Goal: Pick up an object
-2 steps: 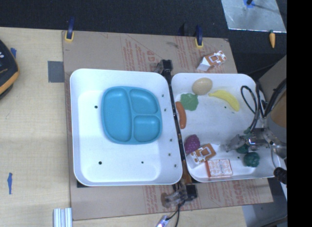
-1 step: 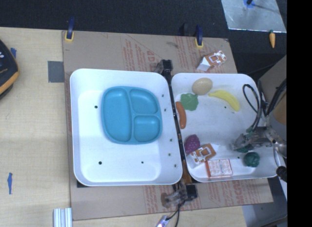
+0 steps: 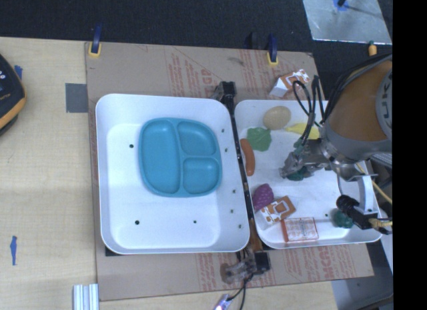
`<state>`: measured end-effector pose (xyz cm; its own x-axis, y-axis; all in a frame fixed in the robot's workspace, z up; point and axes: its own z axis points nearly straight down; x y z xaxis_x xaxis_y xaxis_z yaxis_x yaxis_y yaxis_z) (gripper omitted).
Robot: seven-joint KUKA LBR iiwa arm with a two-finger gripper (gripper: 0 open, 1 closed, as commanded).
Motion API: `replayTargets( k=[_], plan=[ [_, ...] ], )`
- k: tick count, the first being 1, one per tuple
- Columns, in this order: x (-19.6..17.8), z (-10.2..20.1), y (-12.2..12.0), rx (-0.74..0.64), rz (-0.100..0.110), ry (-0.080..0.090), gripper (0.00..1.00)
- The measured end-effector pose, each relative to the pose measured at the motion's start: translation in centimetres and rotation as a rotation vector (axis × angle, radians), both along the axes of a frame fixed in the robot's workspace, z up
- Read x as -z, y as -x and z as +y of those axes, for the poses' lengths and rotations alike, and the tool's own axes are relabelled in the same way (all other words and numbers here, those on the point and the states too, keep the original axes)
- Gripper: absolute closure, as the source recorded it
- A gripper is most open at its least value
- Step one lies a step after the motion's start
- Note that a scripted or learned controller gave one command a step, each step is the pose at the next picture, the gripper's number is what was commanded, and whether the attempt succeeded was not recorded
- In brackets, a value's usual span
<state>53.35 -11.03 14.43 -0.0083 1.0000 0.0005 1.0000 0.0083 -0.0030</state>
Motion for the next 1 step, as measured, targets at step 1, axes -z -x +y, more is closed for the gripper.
replayTargets(
  k=[1],
  plan=[
    [-0.98, -0.17, 0.05, 0.000, 0.003, 0.001, 1.00]
  ],
)
